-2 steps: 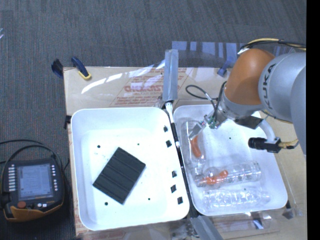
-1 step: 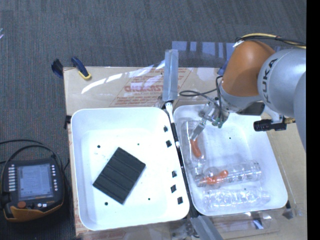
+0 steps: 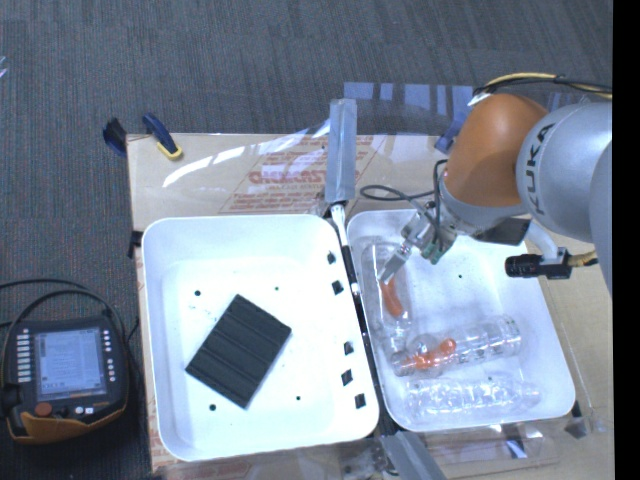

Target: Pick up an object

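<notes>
2 bins are being worked over, and the gripper [image 3: 397,264] is being lowered into the right bin [image 3: 560,368] near its upper left corner. How far it is being held open cannot be told, since its tip is being lost against clear plastic, and nothing is being seen gripped. Just below the tip, what is probably a clear bottle with an orange part [image 3: 390,288] is lying along the left wall, so a slanted approach is likely being used to clear that wall. Nearer the front, a clear bottle with an orange cap [image 3: 465,346] and another clear bottle [image 3: 470,396] are lying on their sides. In the left bin [image 3: 160,268], well apart, a black ribbed pad [image 3: 238,351] is lying flat.
</notes>
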`<action>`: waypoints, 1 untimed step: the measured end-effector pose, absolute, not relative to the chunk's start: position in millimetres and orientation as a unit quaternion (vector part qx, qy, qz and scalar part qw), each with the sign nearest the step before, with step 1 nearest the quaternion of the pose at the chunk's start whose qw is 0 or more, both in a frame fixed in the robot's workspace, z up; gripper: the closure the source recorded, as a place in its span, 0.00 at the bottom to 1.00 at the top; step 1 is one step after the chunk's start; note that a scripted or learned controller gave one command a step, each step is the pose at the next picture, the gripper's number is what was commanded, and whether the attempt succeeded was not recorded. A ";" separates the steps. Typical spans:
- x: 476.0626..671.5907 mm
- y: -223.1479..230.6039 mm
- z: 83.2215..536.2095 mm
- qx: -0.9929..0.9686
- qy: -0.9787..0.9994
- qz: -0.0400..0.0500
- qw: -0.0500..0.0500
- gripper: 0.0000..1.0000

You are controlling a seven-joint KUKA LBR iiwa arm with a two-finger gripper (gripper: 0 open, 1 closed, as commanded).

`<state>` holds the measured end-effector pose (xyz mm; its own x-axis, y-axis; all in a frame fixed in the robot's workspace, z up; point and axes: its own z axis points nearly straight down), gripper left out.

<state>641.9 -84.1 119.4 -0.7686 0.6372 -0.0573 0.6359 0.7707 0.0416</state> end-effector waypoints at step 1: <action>633.1 -84.5 123.2 0.341 0.940 0.006 0.017 0.00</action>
<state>633.1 -84.5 123.2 -0.7663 0.6419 -0.0270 0.6415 0.7668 0.0224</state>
